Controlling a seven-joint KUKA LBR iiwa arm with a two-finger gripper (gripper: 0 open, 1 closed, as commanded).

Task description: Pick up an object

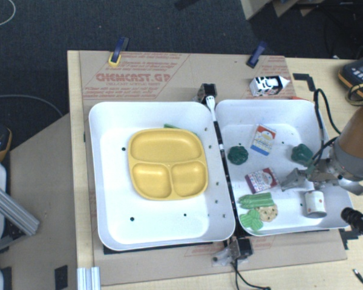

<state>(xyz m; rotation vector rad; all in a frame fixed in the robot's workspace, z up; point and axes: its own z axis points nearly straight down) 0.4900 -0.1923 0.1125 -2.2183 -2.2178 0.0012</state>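
jaws (pixel 295 179) low beside white cup (pixel 315 203)

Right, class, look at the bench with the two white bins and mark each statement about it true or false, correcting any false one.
1. The yellow divided plate lies in the left bin. True.
2. The yellow plate has five compartments. False: it has three.
3. The small white can lies in the right bin. True.
4. The arm reaches in from the left of the picture. False: the gripper comes in from the right, over the right bin.
5. The cookie touches the yellow plate. False: it lies in the right bin, beside green pieces.
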